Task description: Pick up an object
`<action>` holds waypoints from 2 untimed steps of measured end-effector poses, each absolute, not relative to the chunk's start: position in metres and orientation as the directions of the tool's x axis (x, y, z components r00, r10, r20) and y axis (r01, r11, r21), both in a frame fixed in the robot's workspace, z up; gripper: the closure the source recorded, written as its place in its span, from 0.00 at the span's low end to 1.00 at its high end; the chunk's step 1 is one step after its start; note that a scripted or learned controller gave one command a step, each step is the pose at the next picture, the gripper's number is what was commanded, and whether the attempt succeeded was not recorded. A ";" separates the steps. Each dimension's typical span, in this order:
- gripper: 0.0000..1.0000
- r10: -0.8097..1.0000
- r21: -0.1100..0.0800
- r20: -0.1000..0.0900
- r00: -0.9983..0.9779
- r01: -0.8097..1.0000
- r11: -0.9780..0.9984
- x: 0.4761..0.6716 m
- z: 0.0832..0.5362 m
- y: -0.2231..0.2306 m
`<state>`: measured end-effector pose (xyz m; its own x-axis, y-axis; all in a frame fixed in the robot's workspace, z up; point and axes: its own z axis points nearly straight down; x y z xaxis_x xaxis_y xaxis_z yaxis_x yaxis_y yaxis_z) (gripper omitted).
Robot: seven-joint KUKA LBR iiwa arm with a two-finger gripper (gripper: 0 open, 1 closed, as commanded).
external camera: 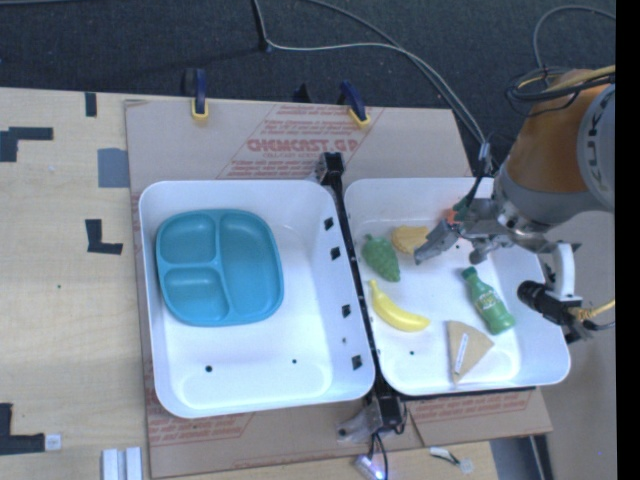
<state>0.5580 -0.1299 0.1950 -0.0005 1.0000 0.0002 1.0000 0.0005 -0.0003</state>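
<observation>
The arm (560, 148) reaches in from the right, its grey body and orange band above the right-hand white bin (530, 368). The claw (457, 245) hangs over the upper middle of that bin with its two dark fingers spread apart, one finger (432, 243) pointing down-left toward the yellow item, the other finger (478, 251) angled toward the bottle. Nothing sits between them.

In the right bin lie five toy things. A green leafy vegetable (381, 258), possibly a lettuce or a pepper though the view is too soft to settle it, lies near the bin's left wall. Just to its right, close beside the left finger, is a small pale yellow piece (408, 238). Below these a yellow banana (398, 310) lies curved across the lower left part. A green bottle (487, 301) with a lighter label lies tilted on its side below the claw, near the right finger but apart from it. A tan wedge (466, 348), like a slice of bread or cheese, rests at the bin's lower edge, just below the bottle.

The left white bin (240, 368) holds a blue divided plate (218, 266) with three compartments, lying flat in its upper left part. Both bins sit on a cardboard sheet (290, 143) on the tabletop (60, 298), with two clamps (200, 96) at the sheet's far edge.
</observation>
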 end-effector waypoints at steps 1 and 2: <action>0.00 1.000 -0.006 0.001 -0.001 1.000 0.001 0.616 0.134 -0.128; 0.00 1.000 -0.004 0.000 -0.002 1.000 0.002 0.635 0.086 -0.100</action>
